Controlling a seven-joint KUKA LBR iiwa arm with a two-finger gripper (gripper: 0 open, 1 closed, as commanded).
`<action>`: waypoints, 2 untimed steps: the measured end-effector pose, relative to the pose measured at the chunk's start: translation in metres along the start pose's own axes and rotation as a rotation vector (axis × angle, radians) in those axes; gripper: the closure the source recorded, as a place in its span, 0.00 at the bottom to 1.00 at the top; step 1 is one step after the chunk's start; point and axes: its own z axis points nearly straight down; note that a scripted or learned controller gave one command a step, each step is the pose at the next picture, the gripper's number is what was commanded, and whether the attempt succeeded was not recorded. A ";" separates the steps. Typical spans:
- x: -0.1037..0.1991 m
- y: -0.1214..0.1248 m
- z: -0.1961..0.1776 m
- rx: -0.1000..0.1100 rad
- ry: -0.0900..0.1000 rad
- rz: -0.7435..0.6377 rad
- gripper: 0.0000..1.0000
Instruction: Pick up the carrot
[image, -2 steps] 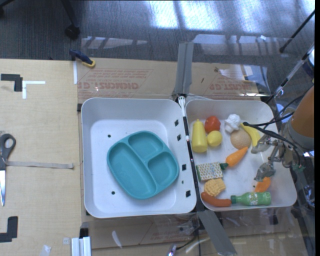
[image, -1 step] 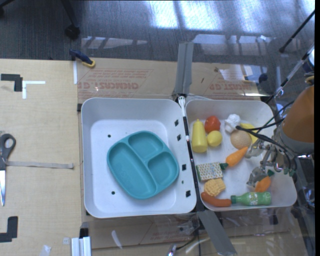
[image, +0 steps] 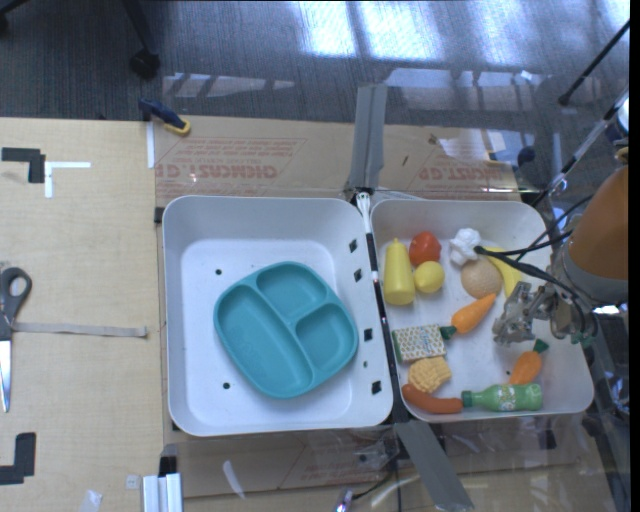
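Cardboard-covered worktop (image: 80, 300), mirrored red print unreadable; metal hand (image: 520, 318), grip unclear, hovers between two orange plastic carrots (image: 472, 314) (image: 527, 366), right of frame.

Two bins side by side: left bin (image: 180, 300) with a tray (image: 285, 328) inside. In the right bin (image: 575, 385), a carrot (image: 472, 314) near the middle, gripper (image: 520, 318) just at its 3 o'clock, second carrot (image: 527, 365) at 5 o'clock, bottle (image: 503, 398) below, corn (image: 429, 374) at 7 o'clock, cracker (image: 418, 343) at 9 o'clock.
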 end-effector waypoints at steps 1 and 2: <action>0.000 0.000 0.000 0.000 0.000 0.000 0.00; -0.002 0.000 -0.010 0.001 -0.006 -0.002 1.00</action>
